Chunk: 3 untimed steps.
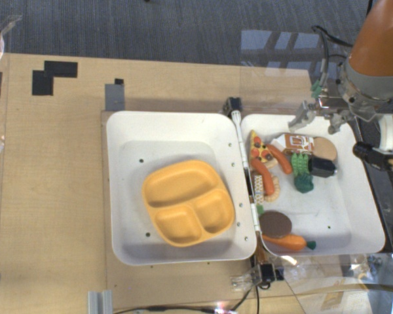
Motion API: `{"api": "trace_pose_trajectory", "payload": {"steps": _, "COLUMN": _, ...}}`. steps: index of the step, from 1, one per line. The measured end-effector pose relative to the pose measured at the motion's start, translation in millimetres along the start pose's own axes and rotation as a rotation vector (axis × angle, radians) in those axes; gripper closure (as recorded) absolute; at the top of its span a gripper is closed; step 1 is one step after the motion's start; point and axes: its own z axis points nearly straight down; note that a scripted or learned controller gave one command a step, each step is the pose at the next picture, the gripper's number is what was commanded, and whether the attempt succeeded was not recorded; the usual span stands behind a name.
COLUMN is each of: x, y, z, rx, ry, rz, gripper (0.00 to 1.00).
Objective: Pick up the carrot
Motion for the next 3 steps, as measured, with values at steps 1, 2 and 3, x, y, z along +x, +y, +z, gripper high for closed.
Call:
{"api": "trace_pose_trajectory", "payload": {"steps": 1, "x": 90, "y": -48, "z": 39, "rx": 0.003, "ry": 0.003, "rz": -0.162, "gripper": 0.00}}
{"api": "trace_pose_trajectory", "payload": {"steps": 2, "x": 62, "y": -114, "z": 46, "rx": 0.000, "ry": -0.001, "rz": -0.240, "gripper": 0.00}}
{"api": "trace_pose_trajectory", "payload": {"steps": 3, "x": 38, "y": -121, "z": 88, "rx": 0.000, "ry": 0.000, "rz": -0.559, "gripper": 0.00}}
